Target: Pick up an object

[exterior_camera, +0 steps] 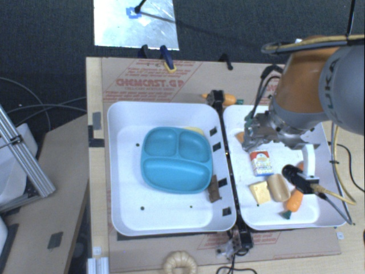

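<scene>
My gripper [254, 140] hangs over the back left part of the right bin [325, 218], with the grey and orange arm above it. Just in front of it lies a small red and white carton [262, 163]. Nearer the front lie a yellow block [260, 192], a tan bread-like piece [278, 188] and an orange carrot-like piece [293, 201]. A small orange thing [240, 136] peeks out at the gripper's left side. I see nothing held.
The left bin [128, 210] holds a blue divided plate [175, 158], a yellow piece [195, 131] behind the plate, and a brown item [214, 190] by its right wall. An orange object [228, 100] lies outside behind the bins.
</scene>
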Controlling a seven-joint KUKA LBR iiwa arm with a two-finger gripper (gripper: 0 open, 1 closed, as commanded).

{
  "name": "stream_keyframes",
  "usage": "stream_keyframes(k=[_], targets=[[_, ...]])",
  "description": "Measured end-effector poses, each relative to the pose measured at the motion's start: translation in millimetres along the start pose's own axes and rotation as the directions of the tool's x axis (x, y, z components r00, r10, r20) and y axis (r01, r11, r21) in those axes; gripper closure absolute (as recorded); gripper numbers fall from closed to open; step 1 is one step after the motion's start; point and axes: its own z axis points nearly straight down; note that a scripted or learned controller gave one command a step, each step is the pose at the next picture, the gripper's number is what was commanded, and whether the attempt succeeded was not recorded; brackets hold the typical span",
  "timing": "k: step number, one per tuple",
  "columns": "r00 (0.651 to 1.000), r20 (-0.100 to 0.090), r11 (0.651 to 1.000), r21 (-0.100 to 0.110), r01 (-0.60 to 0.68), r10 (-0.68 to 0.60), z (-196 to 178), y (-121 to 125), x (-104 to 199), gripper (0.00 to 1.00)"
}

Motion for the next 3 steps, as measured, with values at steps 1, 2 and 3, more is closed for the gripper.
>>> stream_keyframes(k=[1,2,3], targets=[[1.000,0.001,1.000,0.001,-0.007,0.007,7,-11,-13,1.00],[1.000,0.001,1.000,0.000,-0.002,0.002,8,-4,-8,1.00],[1.000,0.000,1.000,0.001,0.000,0.000,1,-15,6,1.00]])
